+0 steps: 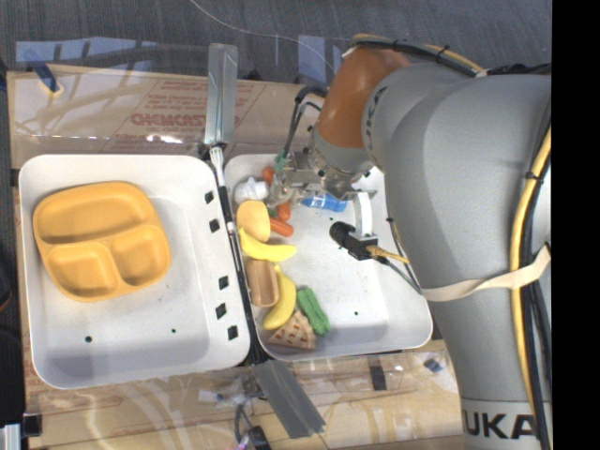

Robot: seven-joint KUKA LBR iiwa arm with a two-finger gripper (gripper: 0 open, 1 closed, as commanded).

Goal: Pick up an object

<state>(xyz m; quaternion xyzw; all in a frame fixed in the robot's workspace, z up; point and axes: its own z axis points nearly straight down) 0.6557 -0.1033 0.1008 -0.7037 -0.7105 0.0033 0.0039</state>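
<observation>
**Gripper low over the back of the right bin, its state unreadable**

The grey arm [450, 186] with its orange band covers the right bin's far right corner and much of its right side, so anything lying there is hidden. The gripper [286, 184] sits at the back of the shallow white right bin [394, 331], in a tangle of metal parts and cables. Whether it is open or closed cannot be made out, and nothing can be seen held in it.

It is close above a cluster of small toys: a white rounded piece [247, 191] just to its left, a small orange piece [280, 225] just in front of it, and a flat blue piece [323, 202] partly covered by the wrist. Which of these it touches cannot be told.

Further forward along the bin's left wall lie a yellow plastic banana [267, 249], a tan bun-like piece [261, 284], a second yellow curved piece [281, 307], a green lumpy piece [314, 312] and a tan wedge [292, 331], packed together and overlapping.

The shallow white left bin [122, 354] holds a yellow three-compartment tray [98, 242].
</observation>
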